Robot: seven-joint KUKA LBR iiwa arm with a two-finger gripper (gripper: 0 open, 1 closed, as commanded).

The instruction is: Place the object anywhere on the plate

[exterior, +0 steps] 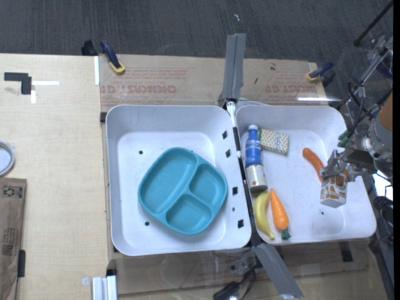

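Blue plate (182, 191) in left bin (119, 174), bottle (252, 146), banana (262, 213), carrot (279, 212) in right bin (300, 230)

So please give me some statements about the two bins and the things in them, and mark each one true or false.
1. The blue plate lies in the left bin. True.
2. The plate has three compartments. True.
3. The banana lies on the plate. False: it lies in the right bin, beside the carrot.
4. The end effector is above the left bin. False: it is over the right bin, at the small carton.
5. The blue bottle lies near the wall between the two bins. True.
6. The plate already holds a carton. False: no carton lies on the plate.
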